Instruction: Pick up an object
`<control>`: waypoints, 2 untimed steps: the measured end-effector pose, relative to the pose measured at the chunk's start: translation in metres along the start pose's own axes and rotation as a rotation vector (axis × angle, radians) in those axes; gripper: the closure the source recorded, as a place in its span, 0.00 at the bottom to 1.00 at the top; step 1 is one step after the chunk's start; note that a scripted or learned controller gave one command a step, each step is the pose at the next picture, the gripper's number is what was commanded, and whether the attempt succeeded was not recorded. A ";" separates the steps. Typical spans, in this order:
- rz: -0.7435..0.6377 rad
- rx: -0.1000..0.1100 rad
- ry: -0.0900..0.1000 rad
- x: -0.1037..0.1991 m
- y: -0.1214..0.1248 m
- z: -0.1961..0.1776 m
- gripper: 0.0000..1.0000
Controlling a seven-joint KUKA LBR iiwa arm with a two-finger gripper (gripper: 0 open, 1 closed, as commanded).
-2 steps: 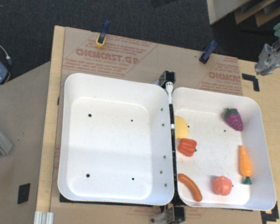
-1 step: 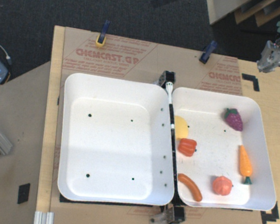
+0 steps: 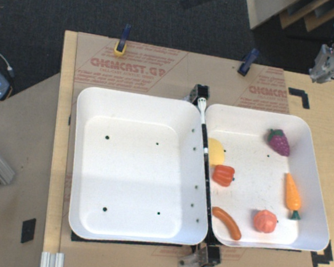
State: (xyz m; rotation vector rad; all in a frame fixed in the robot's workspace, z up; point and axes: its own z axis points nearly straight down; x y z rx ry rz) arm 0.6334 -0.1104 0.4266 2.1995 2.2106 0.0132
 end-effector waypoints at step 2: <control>-0.001 -0.008 -0.004 0.000 0.002 -0.021 1.00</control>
